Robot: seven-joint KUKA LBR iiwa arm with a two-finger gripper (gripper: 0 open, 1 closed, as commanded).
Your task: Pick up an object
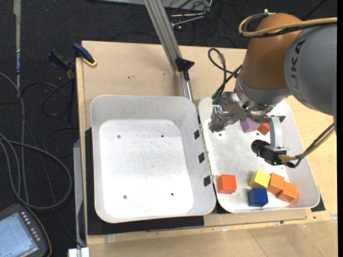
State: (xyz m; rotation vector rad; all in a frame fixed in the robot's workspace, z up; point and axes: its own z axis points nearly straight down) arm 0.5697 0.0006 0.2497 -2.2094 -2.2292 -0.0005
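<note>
1. Camera view: the gripper [218, 123] hangs over the right bin [308, 183]'s far left part; I cannot tell its state.
2. Blocks lie near: orange block [226, 183], yellow block [260, 179], blue block [258, 197].
3. Centre over one block before descending, probably the lone orange one.

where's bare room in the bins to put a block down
The left bin offers its whole floor between its four walls. In the right bin, a bare strip runs along its left wall, between the gripper and the orange cube. The near right corner is crowded: yellow cube, blue cube, two more orange blocks.
</note>
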